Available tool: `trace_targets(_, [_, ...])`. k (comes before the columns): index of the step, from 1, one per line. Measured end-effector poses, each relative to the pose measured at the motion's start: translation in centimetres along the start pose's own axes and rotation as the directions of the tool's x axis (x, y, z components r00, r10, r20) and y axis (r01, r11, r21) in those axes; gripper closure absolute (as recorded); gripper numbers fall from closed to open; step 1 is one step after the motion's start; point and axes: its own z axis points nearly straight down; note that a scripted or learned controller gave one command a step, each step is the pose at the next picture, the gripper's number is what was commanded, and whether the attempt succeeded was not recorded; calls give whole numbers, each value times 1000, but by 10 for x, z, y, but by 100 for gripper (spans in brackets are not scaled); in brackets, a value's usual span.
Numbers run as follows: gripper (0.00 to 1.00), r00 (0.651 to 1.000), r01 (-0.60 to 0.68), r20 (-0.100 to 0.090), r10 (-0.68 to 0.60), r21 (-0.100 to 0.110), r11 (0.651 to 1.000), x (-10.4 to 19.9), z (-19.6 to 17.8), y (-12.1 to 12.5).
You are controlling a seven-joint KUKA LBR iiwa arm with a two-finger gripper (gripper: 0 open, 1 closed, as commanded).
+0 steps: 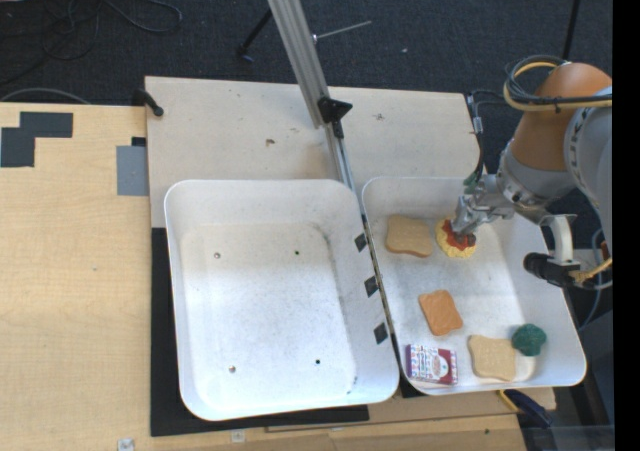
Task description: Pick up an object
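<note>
Two white bins, the left bin [190, 239] and right bin [560, 364], with six objects: two tan bread slices [408, 236] [494, 357], one orange piece [440, 312], one red-and-yellow item [458, 241], one green ball [529, 339], one red-and-white packet [431, 363].

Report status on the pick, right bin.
Gripper down on the yellow-and-red piece in the right bin; hold unconfirmed. Tan slice close beside it. Nothing on top of the piece.

You see pale counter [250, 129] carrying two shallow white bins side by side: left bin [200, 209], right bin [545, 339]. Slanted metal rail [300, 39] rises between them.
</note>
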Motion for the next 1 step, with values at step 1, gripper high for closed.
trace_targets(1, [100, 1000, -1, -8, 1, 14, 1000, -9, -50, 7])
